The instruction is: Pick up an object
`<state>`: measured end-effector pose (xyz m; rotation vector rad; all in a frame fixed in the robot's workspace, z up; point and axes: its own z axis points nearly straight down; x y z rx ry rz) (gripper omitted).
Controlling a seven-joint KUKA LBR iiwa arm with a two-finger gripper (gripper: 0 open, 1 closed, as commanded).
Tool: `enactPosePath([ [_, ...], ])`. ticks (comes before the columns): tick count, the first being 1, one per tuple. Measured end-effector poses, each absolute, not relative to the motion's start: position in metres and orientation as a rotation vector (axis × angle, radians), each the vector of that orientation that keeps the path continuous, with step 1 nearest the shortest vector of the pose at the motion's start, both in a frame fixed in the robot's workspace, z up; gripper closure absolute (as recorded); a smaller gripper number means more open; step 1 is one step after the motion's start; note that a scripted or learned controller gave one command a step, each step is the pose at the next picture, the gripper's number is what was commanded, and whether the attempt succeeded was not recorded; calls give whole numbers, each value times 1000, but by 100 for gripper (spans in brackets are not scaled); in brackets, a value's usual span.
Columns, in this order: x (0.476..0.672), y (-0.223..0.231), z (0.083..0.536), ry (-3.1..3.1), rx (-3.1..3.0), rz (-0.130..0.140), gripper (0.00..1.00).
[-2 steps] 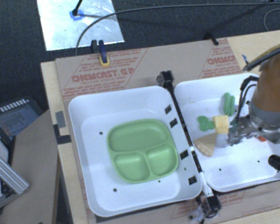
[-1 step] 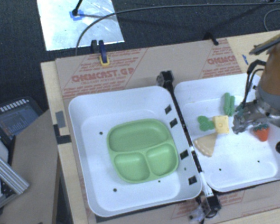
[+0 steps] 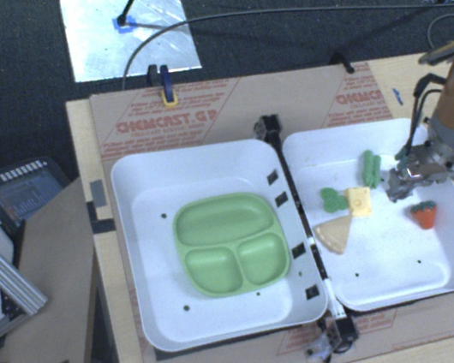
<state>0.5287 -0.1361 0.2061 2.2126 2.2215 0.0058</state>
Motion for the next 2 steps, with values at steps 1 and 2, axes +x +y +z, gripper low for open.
enactPosePath([
  [1, 526, -92, 215, 2230, 2211, 4, 100],
  [2, 526, -44, 226, 2230, 2210, 5, 100],
])
